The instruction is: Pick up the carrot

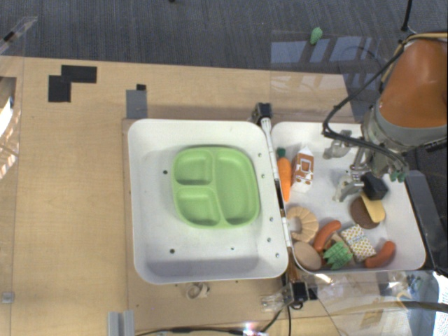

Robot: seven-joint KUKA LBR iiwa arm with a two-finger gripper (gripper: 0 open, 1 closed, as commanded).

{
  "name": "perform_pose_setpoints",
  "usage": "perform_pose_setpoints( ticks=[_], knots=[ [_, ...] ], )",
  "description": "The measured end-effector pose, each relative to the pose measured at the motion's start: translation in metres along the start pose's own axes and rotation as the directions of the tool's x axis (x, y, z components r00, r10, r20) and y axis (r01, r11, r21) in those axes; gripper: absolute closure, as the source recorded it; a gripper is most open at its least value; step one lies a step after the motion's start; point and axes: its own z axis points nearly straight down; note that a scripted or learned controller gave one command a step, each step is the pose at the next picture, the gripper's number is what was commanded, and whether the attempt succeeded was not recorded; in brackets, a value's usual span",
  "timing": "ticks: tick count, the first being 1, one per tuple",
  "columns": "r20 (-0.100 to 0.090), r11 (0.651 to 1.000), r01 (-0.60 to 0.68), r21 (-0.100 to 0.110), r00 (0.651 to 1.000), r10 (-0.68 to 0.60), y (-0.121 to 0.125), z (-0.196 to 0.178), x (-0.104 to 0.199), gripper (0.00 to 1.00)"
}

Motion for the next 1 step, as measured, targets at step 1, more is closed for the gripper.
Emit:
perform_pose_setpoints(
  ticks=[1],
  knots=[
    [-0.002,1.000,0.022,-0.005,1.000,-0.022,0.0742,0.0282,0.0217,0.00]
  ],
)
